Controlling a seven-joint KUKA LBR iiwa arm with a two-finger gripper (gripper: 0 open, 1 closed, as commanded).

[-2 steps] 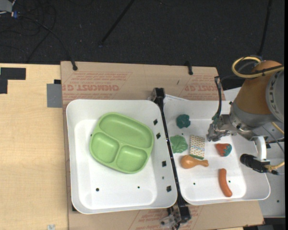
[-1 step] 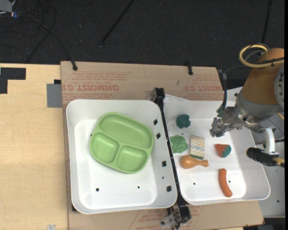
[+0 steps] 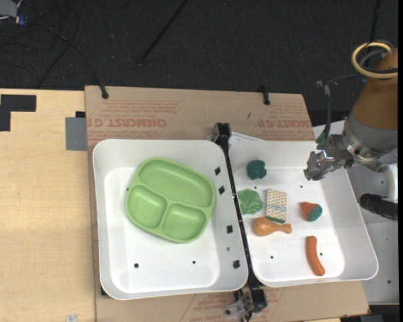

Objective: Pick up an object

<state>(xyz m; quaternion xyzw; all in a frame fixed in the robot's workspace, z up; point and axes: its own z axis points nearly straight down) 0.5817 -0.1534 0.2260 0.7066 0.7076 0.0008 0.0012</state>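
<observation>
Left bin with green plate, right bin with toy foods, claw grip unclear.

Arm at right, gripper lowered, empty

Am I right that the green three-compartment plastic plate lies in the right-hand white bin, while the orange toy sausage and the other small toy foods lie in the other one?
Not quite: the camera view shows the green three-compartment plastic plate in the left-hand white bin. The orange toy sausage and the other small toy foods lie in the other one, the right-hand white bin.
</observation>
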